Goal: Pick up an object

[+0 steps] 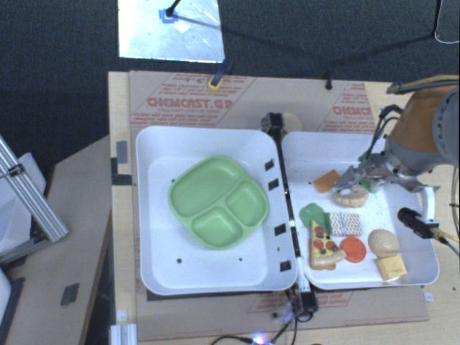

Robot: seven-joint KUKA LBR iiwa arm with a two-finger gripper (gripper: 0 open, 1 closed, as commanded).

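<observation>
Now the gripper hangs low in the right bin, touching a pale biscuit beside an orange wedge; whether it grips is unclear.

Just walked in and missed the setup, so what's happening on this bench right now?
A grey-and-orange robot arm reaches in from the right, its claw low over the right bin, right at a pale biscuit-like piece beside an orange wedge. Other toy foods lie nearby: a pizza slice, a red disc and a yellow block. The left bin carries a green divided plate. Nothing is visibly lifted yet.
</observation>
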